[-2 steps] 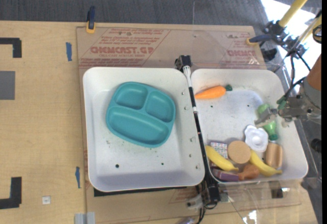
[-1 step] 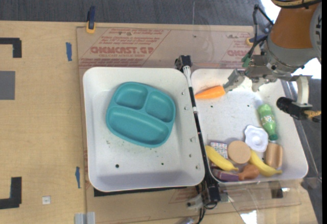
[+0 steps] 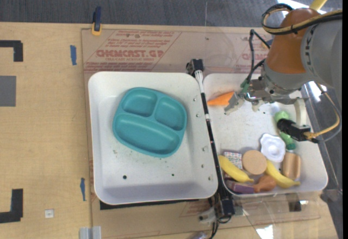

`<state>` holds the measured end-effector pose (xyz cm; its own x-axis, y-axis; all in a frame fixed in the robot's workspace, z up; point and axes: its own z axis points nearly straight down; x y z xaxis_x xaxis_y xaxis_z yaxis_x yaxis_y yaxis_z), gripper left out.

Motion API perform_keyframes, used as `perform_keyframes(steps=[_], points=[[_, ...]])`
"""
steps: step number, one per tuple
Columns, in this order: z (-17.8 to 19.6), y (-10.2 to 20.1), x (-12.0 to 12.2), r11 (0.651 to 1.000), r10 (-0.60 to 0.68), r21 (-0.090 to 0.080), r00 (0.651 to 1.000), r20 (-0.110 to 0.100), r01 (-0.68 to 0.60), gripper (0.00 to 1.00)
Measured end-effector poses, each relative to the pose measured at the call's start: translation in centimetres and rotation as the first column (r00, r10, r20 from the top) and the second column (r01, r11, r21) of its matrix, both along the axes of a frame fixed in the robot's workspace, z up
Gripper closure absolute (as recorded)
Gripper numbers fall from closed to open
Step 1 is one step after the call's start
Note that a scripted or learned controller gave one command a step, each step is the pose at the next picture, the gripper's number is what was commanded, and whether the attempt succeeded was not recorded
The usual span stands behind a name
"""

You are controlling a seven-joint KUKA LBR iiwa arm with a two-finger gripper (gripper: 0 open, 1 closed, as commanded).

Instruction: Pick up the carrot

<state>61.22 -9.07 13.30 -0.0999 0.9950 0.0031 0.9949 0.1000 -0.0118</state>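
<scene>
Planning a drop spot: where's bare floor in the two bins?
Left bin: bare strip along the near edge below the teal plate. Right bin: open middle between carrot, gripper and the near pile. Crowded: near edge with bananas, and right wall.

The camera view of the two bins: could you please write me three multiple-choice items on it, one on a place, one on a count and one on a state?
1. Where does the carrot lie?
A. In the left bin
B. In the right bin, near its far left corner
C. On the tray

2. How many bananas are in the right bin?
A. None
B. Two
C. Five

3. What lies in the teal tray?
A. A banana
B. The carrot
C. Nothing

Answers: 1 B, as the carrot lies beside the divider, next to the gripper. 2 B, one banana at the near left and another banana near the right. 3 C, its three compartments show only bare teal.
</scene>
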Motion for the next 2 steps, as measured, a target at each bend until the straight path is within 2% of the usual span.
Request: perform_keyframes(steps=[1,2], points=[[-3.2,-1.0,4.4,0.914,-0.406,0.007,0.914,-0.013,0.406,0.0],[-3.0,-3.6,4.0,0.872,-0.489,0.024,0.872,0.006,0.489,0.0]])
